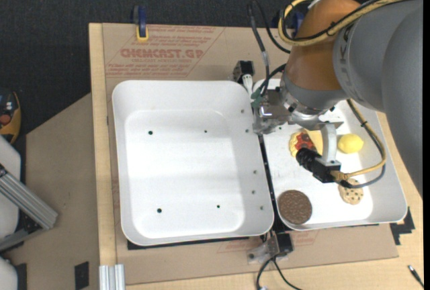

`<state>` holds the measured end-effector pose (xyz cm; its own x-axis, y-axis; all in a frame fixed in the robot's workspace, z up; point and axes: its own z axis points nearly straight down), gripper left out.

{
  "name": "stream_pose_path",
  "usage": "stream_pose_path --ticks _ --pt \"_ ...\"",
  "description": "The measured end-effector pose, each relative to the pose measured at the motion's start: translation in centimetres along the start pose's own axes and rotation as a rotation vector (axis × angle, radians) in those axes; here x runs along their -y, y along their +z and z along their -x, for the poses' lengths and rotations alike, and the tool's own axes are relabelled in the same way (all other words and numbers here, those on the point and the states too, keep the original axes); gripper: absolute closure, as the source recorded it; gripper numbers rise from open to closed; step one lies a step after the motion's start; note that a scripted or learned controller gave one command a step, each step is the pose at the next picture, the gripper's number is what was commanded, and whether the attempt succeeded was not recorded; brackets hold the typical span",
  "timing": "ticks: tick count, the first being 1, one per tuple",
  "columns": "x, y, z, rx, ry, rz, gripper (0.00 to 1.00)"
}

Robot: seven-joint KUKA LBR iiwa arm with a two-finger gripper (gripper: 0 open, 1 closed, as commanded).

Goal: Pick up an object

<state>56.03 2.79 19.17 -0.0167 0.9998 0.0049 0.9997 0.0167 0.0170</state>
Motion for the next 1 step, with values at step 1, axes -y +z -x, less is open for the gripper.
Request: stream_pose_path --ticks 1 --pt "7.95 0.53 2.65 0.004 0.021 -0.025 1.0"
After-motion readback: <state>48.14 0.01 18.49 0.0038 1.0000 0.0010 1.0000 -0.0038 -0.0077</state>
